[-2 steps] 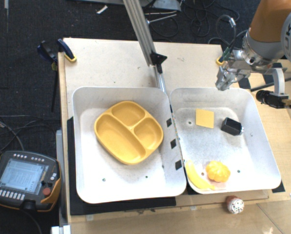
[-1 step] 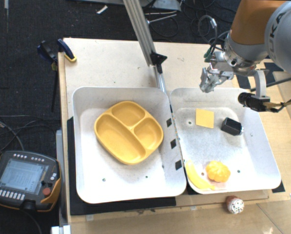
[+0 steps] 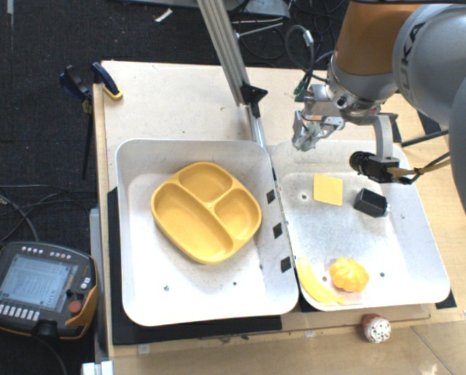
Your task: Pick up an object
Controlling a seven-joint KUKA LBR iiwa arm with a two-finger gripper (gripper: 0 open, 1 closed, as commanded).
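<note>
Pincer (image 3: 307,137) hangs over the far rim of the right bin (image 3: 420,233), near the seam with the left bin (image 3: 139,287). Nothing seen in its grip; released or clenched cannot be told from this angle.

Closest candidate: flat yellow square (image 3: 329,190), lying on the right bin's floor, just toward the camera from the pincer and slightly to the arm's side. No real long axis, sides nearly equal, set roughly square to the bin. Judged the shortest reach: a short shift, then straight down.

Around it: small black block (image 3: 370,202) just beside the square on the arm's side, close enough to be nudged by a wide approach. Orange lumpy fruit (image 3: 348,275) and banana (image 3: 314,284) sit at the near edge, well apart. Yellow divided plate (image 3: 207,211) fills the left bin's middle. Spotted ball (image 3: 377,329) rests on the table (image 3: 178,92) outside the bins.
</note>
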